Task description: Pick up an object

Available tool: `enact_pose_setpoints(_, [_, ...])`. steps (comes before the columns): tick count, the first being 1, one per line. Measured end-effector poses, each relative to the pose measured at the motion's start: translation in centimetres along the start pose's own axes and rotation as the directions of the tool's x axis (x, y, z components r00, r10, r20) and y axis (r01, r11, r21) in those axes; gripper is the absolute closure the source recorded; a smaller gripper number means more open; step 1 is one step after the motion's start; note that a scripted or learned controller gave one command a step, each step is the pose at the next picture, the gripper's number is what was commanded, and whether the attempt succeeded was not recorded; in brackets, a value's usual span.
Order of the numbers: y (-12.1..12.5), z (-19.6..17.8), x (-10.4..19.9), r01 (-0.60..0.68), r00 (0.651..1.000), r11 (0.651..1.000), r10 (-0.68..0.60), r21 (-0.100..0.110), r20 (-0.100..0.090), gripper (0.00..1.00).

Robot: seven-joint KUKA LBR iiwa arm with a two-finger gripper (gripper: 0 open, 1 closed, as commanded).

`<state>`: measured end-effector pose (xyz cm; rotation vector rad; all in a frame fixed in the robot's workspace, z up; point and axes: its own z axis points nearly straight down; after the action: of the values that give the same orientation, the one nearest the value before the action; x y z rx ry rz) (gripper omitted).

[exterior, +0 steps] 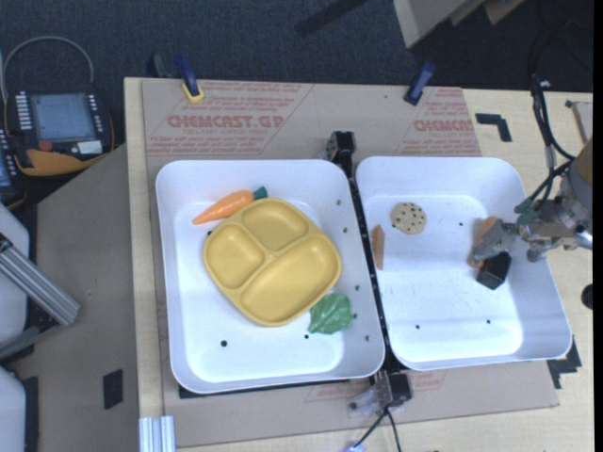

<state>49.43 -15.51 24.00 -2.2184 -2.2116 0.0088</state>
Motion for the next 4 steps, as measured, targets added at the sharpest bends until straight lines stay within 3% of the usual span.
enact_pose_setpoints(1, [0.2, -0.5, 0.0, 0.003, 1.000, 1.000, -0.003, -0.010, 0.002, 0.00])
enact_pose_setpoints(4, [-0.3, 15.7, -0.5, 0.002, 1.000, 1.000, -0.002, -0.005, 0.000, 0.00])
